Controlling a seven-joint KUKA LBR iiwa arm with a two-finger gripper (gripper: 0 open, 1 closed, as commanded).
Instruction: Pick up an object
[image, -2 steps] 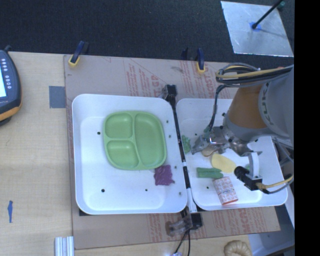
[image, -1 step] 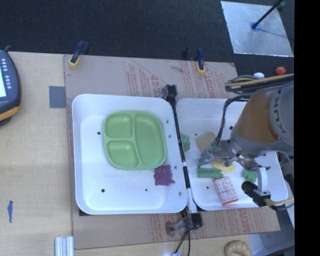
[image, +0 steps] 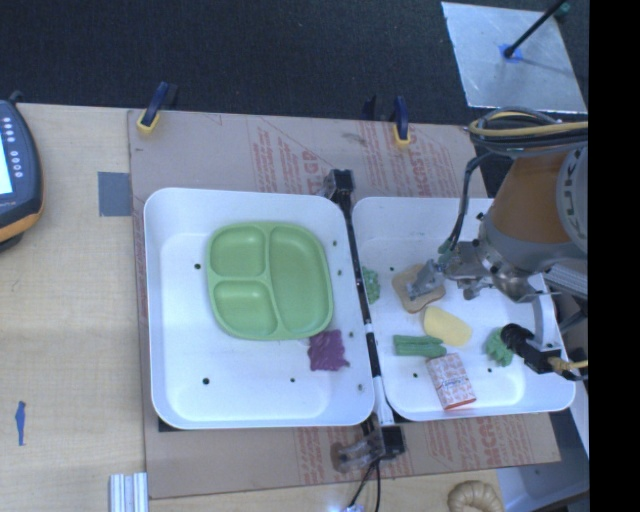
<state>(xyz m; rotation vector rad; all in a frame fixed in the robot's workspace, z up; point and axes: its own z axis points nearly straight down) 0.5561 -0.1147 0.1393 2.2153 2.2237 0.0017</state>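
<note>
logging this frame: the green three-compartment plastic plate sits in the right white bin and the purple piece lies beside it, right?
Not quite. The camera view shows the green three-compartment plastic plate in the left white bin, not the right one. The purple piece does lie beside it.

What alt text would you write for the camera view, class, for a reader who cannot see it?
A grey and orange robot arm's gripper reaches into the right white bin, over a tan piece beside a yellow block, green toys and a small carton. The left bin holds a green divided plate and a purple toy.
</note>
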